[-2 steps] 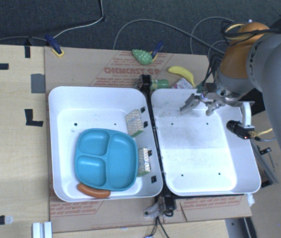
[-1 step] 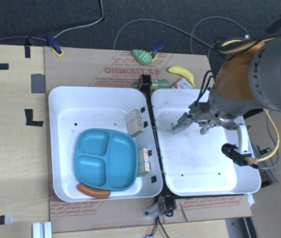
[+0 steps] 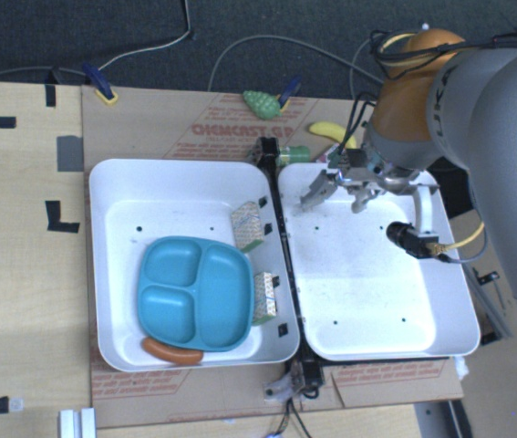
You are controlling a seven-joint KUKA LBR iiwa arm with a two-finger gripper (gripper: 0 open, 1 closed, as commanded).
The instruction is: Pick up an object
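A blue divided plate [image 3: 195, 292] lies in the left bin [image 3: 121, 199]. An orange sausage-shaped toy [image 3: 172, 351] rests against the plate's near edge. Two small patterned blocks sit by the plate, one [image 3: 248, 224] at its far right and one [image 3: 265, 297] at its right side. My gripper [image 3: 336, 197] hangs open over the far left part of the right bin [image 3: 422, 327], its two fingers spread apart with nothing between them. It is across the divider from the blocks.
Beyond the bins, on the cardboard, lie a green object [image 3: 263, 103] and a yellow banana-like item [image 3: 328, 131]. A black clamp [image 3: 267, 149] sits at the far end of the divider. Cables trail over the dark backdrop. The arm's grey body fills the right side.
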